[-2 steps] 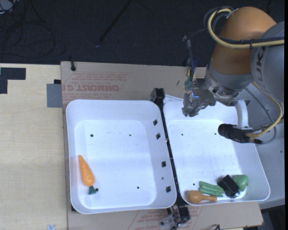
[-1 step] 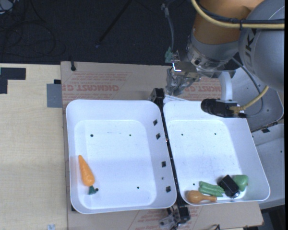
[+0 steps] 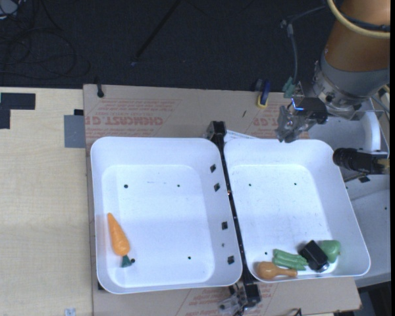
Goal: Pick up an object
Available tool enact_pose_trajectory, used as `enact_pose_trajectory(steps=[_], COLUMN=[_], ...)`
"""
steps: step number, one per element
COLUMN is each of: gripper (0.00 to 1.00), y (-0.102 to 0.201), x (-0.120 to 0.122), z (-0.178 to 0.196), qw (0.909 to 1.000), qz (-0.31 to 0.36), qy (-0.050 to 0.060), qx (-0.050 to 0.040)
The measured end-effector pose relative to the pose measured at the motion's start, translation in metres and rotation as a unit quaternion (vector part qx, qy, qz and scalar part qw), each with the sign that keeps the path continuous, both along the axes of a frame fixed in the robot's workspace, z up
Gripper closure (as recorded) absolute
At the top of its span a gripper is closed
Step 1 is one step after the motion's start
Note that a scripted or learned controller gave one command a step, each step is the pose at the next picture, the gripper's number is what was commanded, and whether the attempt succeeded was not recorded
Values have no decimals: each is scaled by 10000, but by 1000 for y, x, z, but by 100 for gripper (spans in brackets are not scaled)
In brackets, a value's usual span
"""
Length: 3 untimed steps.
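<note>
Hovering over the right bin's far rim, the fingers — seemingly closed, empty.

We looked down on a pale wood bench with a sheet of brown cardboard laid over it (red print ran across the sheet, upside down to us). Dark squares marked the wood near the cardboard's left edge. Beyond the bench the floor was black, and loose cables trailed over it at the upper left. A yellow and blue clamp sat at the cardboard's far edge. The light was even and soft.
</note>
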<state>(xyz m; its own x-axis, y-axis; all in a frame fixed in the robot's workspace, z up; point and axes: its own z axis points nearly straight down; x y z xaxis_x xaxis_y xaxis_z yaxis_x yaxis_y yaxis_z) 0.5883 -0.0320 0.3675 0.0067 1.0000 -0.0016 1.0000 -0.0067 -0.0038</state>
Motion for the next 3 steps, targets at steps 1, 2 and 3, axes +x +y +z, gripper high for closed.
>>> enact_pose_trajectory(steps=[1, 2, 3], gripper=[100, 100, 100], y=[-32, -124, -185], x=[-96, -48, -97], z=[117, -56, -35], qw=[10000, 10000, 10000], qz=[7, -1, 0], qy=[-69, 44, -3], qx=[6, 3, 1])
